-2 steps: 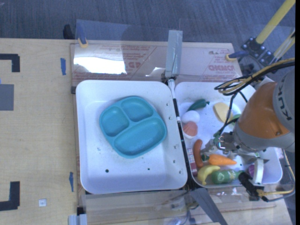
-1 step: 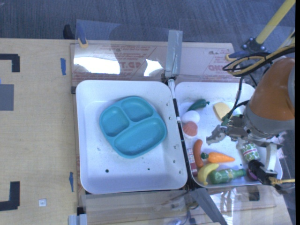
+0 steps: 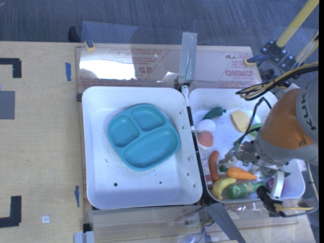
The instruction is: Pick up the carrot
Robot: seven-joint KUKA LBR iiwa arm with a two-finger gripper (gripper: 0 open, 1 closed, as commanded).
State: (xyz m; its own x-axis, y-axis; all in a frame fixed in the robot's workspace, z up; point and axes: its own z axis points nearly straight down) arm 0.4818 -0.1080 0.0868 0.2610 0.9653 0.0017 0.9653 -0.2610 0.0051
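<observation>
Bright, even overhead light. Glare whitens the clear plastic sheet (image 3: 109, 67) toward eleven o'clock. Shadows are soft and short. Focus is slightly soft throughout, edges undistorted.

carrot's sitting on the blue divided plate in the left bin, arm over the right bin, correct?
Not quite. The camera view shows the carrot in the right bin, among the other toy food and just below the arm's wrist, not on the blue divided plate. The plate is in the left bin, and the arm is over the right bin, as you said.
</observation>
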